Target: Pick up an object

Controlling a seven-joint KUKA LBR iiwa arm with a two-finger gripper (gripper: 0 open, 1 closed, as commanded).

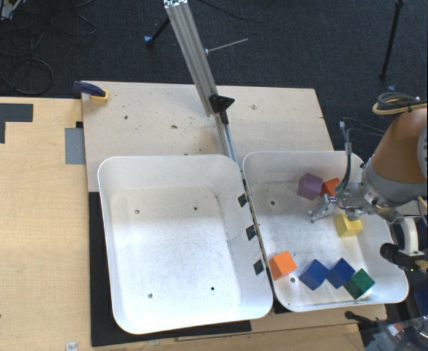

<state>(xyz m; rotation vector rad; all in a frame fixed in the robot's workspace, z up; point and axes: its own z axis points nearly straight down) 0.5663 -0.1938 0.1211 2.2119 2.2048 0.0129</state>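
Observation:
In the right bin [272, 168], my gripper [321, 211] hangs low over the floor, reaching in from the right, and it is open. Nothing shows between its fingers. A purple cube [310, 186] and a small red block [331, 187] lie just behind it, with a yellow block [348, 225] just to its right. Nearer the front edge lie an orange cube [282, 264], two blue cubes [314, 274] [340, 272] and a green cube [360, 283].
The left bin [118, 196] stands beside the right one, the two walls meeting at a divider with black clips [250, 232]. A slanted metal rail [196, 57] rises behind the bins. The arm's orange band [402, 146] stands over the right bin's right side.

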